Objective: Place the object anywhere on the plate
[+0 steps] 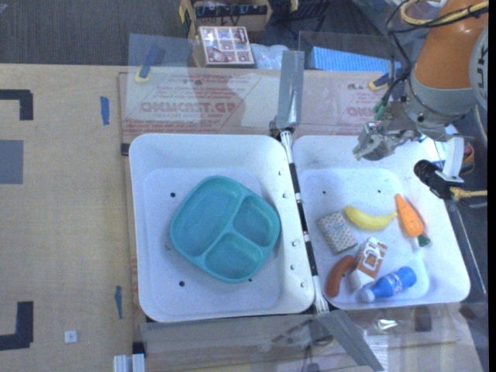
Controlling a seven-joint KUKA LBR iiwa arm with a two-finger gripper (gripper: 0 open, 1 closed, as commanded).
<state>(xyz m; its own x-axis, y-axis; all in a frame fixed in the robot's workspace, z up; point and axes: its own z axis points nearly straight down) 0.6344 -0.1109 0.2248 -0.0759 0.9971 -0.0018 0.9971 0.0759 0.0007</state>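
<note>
Upper right of frame: gripper (377,143) hanging over the right bin's (457,273) top edge, finger spread impossible to tell. Teal plate (225,228) left of centre; banana (369,218) lower, well apart.

Pretty clearly a robotics lab: a grey-and-orange arm (446,45) with loose cables hangs over a plywood worktop (62,208) marked with blue tape. Two white bins (147,161) sit side by side, cardboard boxes (225,10) dumped behind.
</note>
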